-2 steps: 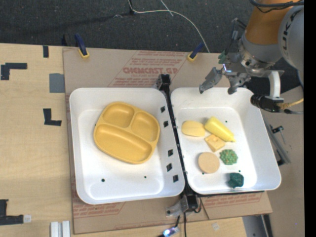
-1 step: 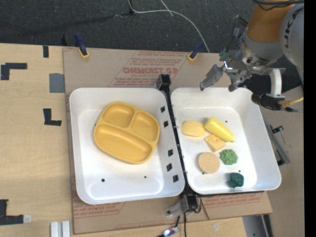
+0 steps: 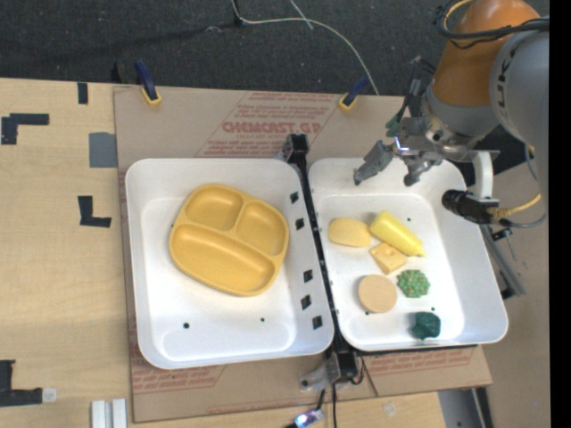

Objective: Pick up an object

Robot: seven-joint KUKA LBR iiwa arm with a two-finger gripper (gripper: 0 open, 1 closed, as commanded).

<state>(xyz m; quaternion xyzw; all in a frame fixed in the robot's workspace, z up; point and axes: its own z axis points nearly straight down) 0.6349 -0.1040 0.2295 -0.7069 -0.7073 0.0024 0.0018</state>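
One fixed cam above the bench (image 3: 53, 239), looking down at a slant, mid range; both white bins (image 3: 143, 266) in frame, arm (image 3: 486, 52) entering from right.

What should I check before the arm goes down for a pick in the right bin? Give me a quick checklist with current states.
1. Gripper open with nothing between its fingers: ok, the two fingers are spread apart above the right bin.
2. Targets present: ok, pale oval piece, yellow wedge, small yellow cube, tan disc, green knobbly piece and dark green piece.
3. Gripper over a target: not ok, it hangs over bare floor behind the items.
4. Finger room: not ok for the cube, which touches the wedge; ok for the dark green piece.
5. Height above the bin: cannot tell.
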